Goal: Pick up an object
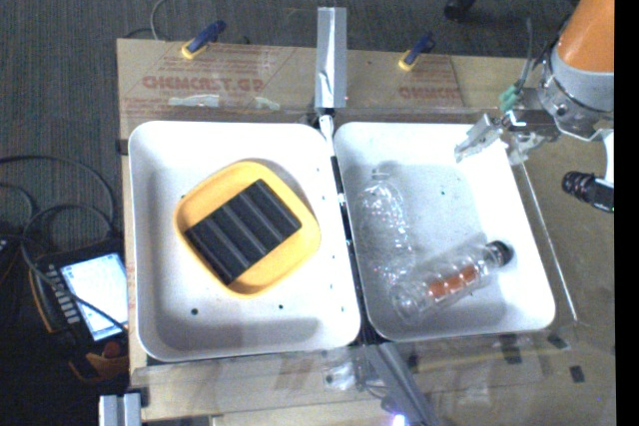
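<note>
While my pincer point(491, 137) hangs over the far right corner of the right bin point(534, 244), its fingers are spread and grasp nothing — light metal tips angled toward the bin floor. Nearer in that bin lies a clear plastic bottle point(454, 277) with a dark cap, on its side, and beside it a crumpled clear wrapper point(384, 210). Well apart, the left bin point(160, 214) bears a yellow tray with a black ribbed insert point(248, 226).

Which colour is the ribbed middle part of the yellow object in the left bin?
Black; the ribbed panel shows clearly in the camera view.
</note>
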`<act>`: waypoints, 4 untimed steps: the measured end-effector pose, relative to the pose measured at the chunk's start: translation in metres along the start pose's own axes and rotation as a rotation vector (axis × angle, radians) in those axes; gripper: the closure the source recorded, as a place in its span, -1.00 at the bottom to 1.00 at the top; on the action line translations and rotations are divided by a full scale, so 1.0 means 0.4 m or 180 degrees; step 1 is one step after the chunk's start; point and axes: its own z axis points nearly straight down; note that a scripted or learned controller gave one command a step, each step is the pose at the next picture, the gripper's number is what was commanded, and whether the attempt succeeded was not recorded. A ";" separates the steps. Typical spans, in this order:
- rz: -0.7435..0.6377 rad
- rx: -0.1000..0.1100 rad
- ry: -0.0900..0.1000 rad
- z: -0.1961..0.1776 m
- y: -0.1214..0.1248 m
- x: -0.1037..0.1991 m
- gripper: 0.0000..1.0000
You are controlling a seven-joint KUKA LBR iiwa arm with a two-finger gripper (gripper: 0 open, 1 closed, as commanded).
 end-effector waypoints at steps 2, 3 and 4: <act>0.0226 -0.0004 -0.0004 0.206 0.178 0.268 -1.00; -0.0133 -0.0007 -0.0002 0.432 0.129 0.164 -1.00; -0.0597 -0.0054 -0.0015 0.438 0.010 0.142 -1.00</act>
